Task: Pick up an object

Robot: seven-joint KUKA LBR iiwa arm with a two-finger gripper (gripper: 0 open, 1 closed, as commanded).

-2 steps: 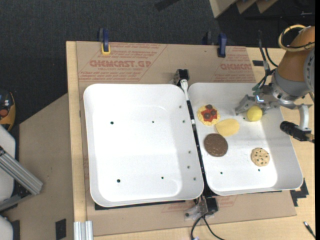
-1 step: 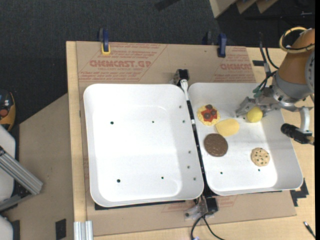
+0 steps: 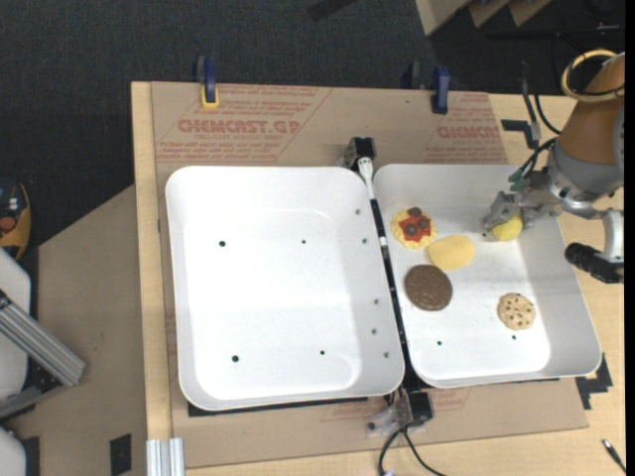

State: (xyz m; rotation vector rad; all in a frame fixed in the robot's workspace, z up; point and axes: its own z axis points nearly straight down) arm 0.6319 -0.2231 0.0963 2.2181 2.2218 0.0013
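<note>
Camera view: a small yellow object (image 3: 508,229) is seen grasped between the jaws of the gripper (image 3: 505,223) over the right bin (image 3: 556,350).

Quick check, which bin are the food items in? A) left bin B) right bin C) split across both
B: the pizza, yellow piece, brown cookie, chip cookie and the small yellow item at the gripper all lie in the right bin.

Even overhead light, bright white bins (image 3: 268,286) slightly washed out, soft faint shadows, mild blur throughout
</note>
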